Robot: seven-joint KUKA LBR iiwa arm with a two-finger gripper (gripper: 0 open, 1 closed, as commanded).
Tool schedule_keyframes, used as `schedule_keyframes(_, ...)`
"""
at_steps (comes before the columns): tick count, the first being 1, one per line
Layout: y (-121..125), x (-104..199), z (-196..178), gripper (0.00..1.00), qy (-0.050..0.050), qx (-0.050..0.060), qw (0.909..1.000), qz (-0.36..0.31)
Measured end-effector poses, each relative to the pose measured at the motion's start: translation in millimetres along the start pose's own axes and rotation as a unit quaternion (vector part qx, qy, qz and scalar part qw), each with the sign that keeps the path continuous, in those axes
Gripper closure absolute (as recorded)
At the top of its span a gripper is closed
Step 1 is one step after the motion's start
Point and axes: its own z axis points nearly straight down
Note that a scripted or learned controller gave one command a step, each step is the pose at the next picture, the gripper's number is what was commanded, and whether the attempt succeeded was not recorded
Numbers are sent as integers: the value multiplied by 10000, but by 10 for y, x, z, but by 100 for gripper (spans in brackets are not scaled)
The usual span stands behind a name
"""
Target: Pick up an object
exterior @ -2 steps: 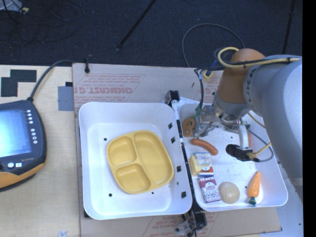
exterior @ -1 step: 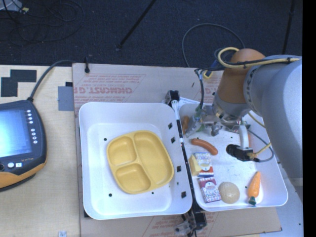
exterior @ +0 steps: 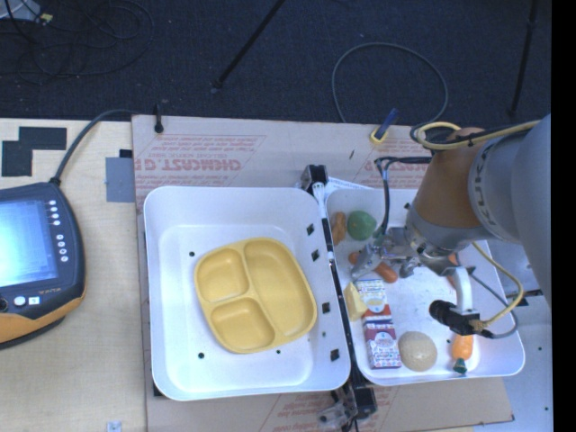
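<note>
1. Objects. The loose objects lie in the right bin (exterior: 504,354). A small orange-red piece (exterior: 387,273) lies just beside the gripper (exterior: 392,257), near the middle of the bin's far half. A green ball (exterior: 362,224) sits further back, and an orange piece (exterior: 338,228) lies to its left against the bin's left wall. Toward the near side lie a red-and-white carton (exterior: 382,338), a pale yellow piece (exterior: 354,301), a beige rounded object (exterior: 418,350) and an orange item (exterior: 462,346) close to the right wall.

2. Arm. The grey arm (exterior: 517,187) enters from the right, its orange band (exterior: 450,192) above the wrist. The wrist points down into the right bin, with the gripper low over the bin floor. Whether the gripper is spread or closed cannot be told, and no object is seen held.

3. Left bin. The left bin (exterior: 166,232) holds a yellow three-compartment plate (exterior: 255,293), lying flat.

4. Surroundings. Both bins rest on a cardboard sheet (exterior: 225,147) laid on a pale bench (exterior: 90,358). A handheld control unit (exterior: 31,259) with a lit screen lies at the bench's left end. Dark floor (exterior: 180,43) with cables lies beyond the far edge.

5. Markings. The cardboard bears red lettering, upside down from this side, not reliably readable. The carton's print is too small to read.
</note>
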Motion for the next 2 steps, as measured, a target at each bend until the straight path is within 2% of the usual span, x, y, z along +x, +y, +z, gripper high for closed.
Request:
schedule_keyframes(1, 28, 0, -116, 100, 6, -13, 10000, 3)
schedule_keyframes(2, -32, 654, -1039, 100, 1, -30, 10000, -38)
